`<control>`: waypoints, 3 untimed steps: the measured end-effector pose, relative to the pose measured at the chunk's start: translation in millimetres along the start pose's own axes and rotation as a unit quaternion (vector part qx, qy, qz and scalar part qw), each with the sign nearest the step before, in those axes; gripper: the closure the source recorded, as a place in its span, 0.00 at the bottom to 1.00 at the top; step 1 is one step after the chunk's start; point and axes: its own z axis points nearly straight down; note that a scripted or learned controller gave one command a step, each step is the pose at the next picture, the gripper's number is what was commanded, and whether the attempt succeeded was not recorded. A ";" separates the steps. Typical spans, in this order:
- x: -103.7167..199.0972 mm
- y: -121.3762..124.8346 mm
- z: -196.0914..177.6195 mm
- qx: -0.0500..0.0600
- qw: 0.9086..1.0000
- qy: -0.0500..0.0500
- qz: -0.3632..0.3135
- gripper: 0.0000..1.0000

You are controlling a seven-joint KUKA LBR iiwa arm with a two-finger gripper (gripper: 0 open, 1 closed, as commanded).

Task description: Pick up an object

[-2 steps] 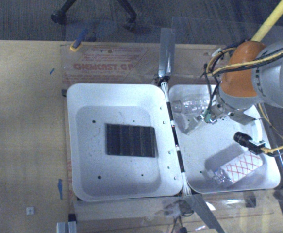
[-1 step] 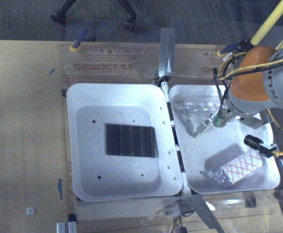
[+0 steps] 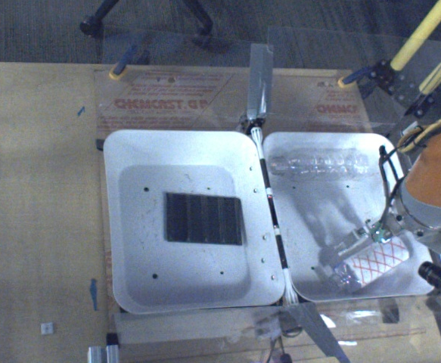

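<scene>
A dark ribbed rectangular pad [image 3: 203,218] lies flat in the middle of the left bin [image 3: 129,165]. In the right bin [image 3: 311,210], a clear plastic bottle [image 3: 322,163] lies on its side along the far wall. A white packet with a red criss-cross pattern [image 3: 380,263] rests near the front right corner. My gripper [image 3: 338,266] reaches in from the right, low over the right bin's floor. Its tip is just left of the patterned packet, at or over that packet's left edge. The grey arm with its orange band [image 3: 436,176] rises at the right edge.
A metal divider bar [image 3: 259,89] runs back from between the bins. Yellow-handled clamps [image 3: 424,29] stand at the back right. Chair legs [image 3: 152,6] show on the floor beyond the bench.
</scene>
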 end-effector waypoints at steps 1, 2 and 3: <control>-2.1 72.1 24.5 -0.004 1.000 -0.003 0.008 0.00; -8.1 -10.8 24.2 -0.007 0.999 -0.004 -0.039 0.00; 14.1 56.1 24.6 -0.004 1.000 -0.002 -0.013 0.00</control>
